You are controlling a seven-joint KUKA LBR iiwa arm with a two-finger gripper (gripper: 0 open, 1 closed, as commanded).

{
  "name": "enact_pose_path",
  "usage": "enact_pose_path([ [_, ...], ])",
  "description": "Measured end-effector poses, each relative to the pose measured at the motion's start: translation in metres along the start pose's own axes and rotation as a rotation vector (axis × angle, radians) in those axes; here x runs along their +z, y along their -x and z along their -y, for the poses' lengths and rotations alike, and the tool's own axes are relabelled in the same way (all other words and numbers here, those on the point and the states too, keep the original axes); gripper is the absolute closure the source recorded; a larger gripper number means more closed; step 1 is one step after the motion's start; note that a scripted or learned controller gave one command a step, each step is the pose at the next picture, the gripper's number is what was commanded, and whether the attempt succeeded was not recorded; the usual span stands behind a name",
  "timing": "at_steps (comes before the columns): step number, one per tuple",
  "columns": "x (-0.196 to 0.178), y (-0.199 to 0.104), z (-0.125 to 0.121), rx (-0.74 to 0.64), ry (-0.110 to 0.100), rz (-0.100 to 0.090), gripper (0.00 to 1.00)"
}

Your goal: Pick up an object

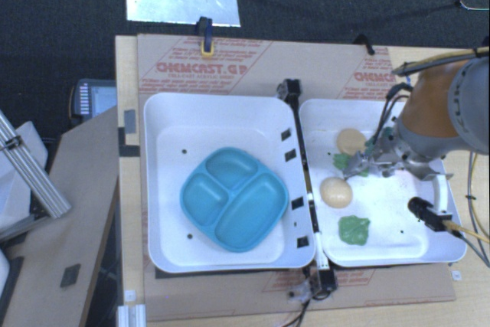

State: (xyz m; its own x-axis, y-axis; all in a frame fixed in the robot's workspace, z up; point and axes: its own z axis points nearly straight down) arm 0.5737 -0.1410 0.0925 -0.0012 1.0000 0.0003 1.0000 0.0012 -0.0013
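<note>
Tool (354, 165) low in right bin (398, 245)

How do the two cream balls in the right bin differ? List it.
1. Place: the far ball lies toward the back of the right bin; the near ball lies at mid-bin, closer to the divider.
2. Neighbours: the far ball lies just behind the hand; the near ball lies in front of it, up and left of the green lump.
3. Tone: the near ball looks paler.
Shared: both are roundish, cream and similar in size.

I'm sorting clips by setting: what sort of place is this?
Probably a robotics lab bench: a robot arm reaches over two white bins, one holding a blue plate, on a plastic sheet held with a clamp.
</note>
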Motion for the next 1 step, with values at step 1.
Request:
enact_pose_path([
  [1,-0.0133,0.0003,-0.0006,0.0,0.003,0.001,1.0],
])
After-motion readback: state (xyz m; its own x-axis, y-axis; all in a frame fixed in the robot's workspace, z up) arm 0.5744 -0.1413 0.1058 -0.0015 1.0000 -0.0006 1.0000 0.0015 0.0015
